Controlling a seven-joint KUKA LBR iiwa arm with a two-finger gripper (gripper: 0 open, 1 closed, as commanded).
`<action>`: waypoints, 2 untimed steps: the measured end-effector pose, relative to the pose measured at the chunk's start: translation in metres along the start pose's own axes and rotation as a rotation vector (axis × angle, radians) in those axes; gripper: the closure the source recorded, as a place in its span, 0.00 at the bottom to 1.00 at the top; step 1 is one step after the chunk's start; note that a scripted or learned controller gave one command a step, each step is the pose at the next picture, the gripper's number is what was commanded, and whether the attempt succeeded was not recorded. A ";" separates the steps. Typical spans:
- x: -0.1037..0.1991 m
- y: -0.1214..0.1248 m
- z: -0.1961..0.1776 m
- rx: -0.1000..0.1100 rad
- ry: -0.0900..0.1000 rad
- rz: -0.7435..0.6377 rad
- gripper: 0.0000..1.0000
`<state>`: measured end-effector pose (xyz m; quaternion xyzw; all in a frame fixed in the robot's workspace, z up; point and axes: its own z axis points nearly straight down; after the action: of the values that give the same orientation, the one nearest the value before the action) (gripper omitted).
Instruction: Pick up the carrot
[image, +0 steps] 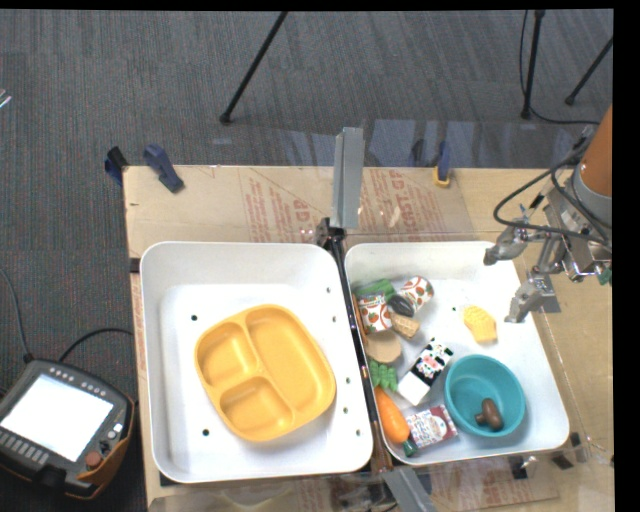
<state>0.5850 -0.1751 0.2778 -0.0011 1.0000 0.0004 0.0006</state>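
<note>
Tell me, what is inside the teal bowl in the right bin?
Inside the teal bowl lies one small brown object, near its lower right side. What the object is, and the bowl floor beneath it, cannot be made out.

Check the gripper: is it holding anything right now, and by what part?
Nothing is held. The gripper hangs over the right bin's far right corner with nothing between its fingers. The carrot lies at that bin's near left edge, untouched.

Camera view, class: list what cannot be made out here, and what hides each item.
- Arm: cut off by the right edge.
- Gripper: finger state too small to tell.
- Carrot: leafy end crowded among toys.
- Brown item in the teal bowl: too small to identify.
</note>
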 end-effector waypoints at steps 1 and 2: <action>-0.056 -0.034 0.177 -0.007 0.014 -0.145 0.00; -0.048 -0.013 0.190 -0.001 0.001 0.192 0.00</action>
<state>0.6334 -0.1877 0.0876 0.0947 0.9955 0.0009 -0.0002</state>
